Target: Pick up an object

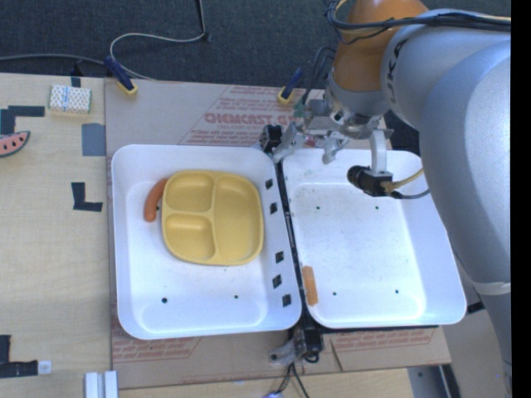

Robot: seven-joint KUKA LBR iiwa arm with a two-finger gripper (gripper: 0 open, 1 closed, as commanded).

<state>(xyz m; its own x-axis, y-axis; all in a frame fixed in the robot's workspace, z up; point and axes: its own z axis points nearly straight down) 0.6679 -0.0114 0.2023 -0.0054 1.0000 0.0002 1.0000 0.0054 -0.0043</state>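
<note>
A yellow divided plate lies in the left bin. An orange sausage-shaped piece rests against the plate's left rim. A small orange stick lies at the left wall of the right bin, near its front. My gripper hangs under the orange wrist band over the back left corner of the right bin, close to the divider between the bins. The wrist hides what is beneath it, and nothing can be seen held.
On the bench to the left of the bins lie a watermelon-slice toy and a small patterned block. Cables and blue clamps run along the back. The grey arm covers the right bin's right side.
</note>
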